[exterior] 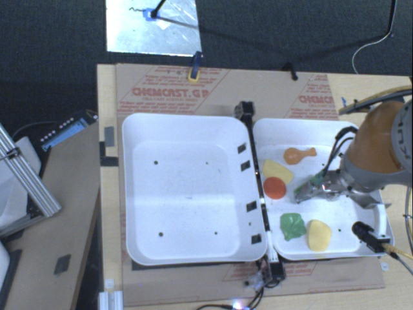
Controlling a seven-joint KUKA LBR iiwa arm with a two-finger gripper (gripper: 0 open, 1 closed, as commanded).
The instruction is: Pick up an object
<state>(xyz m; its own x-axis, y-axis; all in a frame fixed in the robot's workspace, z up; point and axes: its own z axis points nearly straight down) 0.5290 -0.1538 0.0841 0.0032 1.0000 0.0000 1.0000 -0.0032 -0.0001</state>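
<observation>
Since the arm reaches into the right bin (368,250), claw (308,189) hangs low just beside red ball (275,187), seemingly lining up a pick; claw state cannot be told

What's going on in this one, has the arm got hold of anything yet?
The arm has reached into the right bin, with its gripper low over the bin floor among the toy foods. Close by are a red round piece, a yellow wedge and an orange drumstick shape; a green piece and a pale yellow piece lie nearer the front. Nothing is visibly held. The left bin sits beside it.
</observation>
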